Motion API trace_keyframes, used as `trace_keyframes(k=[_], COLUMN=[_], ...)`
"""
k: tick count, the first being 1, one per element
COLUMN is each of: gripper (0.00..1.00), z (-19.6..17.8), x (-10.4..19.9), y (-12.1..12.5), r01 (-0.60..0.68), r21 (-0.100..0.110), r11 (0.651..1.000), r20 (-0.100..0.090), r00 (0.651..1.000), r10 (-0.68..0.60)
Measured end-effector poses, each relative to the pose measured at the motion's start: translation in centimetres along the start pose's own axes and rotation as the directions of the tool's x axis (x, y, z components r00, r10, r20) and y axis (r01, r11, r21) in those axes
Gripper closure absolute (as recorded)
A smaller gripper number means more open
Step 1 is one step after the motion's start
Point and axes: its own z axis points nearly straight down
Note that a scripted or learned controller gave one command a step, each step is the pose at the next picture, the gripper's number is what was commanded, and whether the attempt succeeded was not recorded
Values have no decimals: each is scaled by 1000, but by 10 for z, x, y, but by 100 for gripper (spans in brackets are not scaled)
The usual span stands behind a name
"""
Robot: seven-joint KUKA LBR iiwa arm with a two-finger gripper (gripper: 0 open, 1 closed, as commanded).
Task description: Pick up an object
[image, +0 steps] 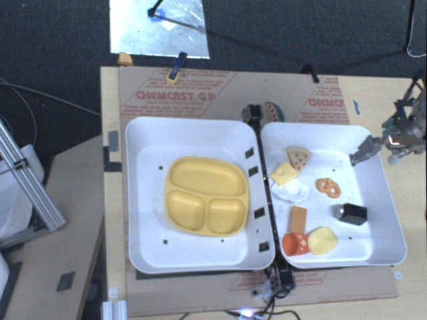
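The right bin [385, 199] holds several toy foods: a pizza slice [299, 157], a yellow cheese wedge [284, 173], a white piece [292, 191], a pretzel [327, 187], a black block [352, 213], a tan wafer [297, 219], a red piece [294, 244] and a yellow lemon-like piece [323, 240]. My gripper [361, 153] reaches in from the right edge and hangs over the bin's upper right corner. It is apart from all the foods, with the pretzel and the black block nearest. I see nothing in it.
The left bin [143, 172] holds a yellow divided plate [205, 195]. Both bins rest on a cardboard sheet [200, 95]. A shiny foil sheet [159, 17] lies beyond the bench at the top.
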Motion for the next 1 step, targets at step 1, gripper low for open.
trace_keyframes(k=[1], gripper=[0], z=[81], x=[121], y=[14], r01=[11], r21=[5], r11=[1000], r20=[-5], r00=[1000], r10=[-11])
